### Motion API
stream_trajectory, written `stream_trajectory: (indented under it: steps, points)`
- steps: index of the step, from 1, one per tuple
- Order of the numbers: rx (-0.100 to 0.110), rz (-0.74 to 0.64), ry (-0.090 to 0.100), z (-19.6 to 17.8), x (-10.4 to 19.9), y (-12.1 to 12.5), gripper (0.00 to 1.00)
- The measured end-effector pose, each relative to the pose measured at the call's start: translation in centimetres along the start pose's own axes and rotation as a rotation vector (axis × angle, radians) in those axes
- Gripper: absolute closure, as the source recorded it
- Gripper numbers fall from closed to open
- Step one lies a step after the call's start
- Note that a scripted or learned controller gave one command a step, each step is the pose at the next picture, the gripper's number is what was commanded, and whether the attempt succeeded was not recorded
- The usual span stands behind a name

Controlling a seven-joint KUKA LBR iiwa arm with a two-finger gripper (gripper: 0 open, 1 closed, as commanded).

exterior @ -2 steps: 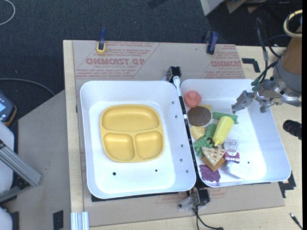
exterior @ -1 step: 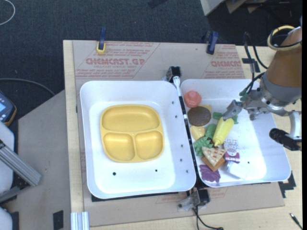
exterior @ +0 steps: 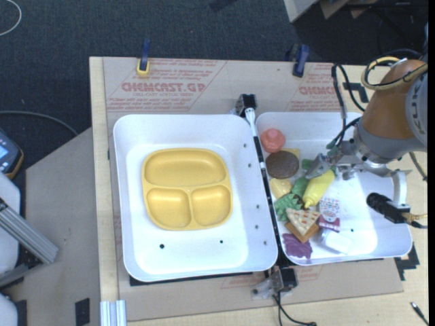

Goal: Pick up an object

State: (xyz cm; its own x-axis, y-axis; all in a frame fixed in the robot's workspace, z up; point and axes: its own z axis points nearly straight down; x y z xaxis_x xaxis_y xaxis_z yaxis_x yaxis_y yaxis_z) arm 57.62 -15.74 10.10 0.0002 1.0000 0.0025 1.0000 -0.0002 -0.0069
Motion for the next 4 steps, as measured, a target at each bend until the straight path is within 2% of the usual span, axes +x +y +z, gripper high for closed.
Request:
stream_trajectory:
  steps: [1, 2, 3, 4]
  points:
    - [-0.006, 0.000, -0.001, 1.6, 0.0, 0.1, 0.00]
    - [-0.010, 0.000, -0.003, 0.4, 0.0, 0.2, 1.00]
    - [-0.013, -0.001, -0.005, -4.3, 0.4, -0.5, 1.00]
    - [-0.016, -0.002, -0.005, -10.5, 1.1, -0.1, 1.00]
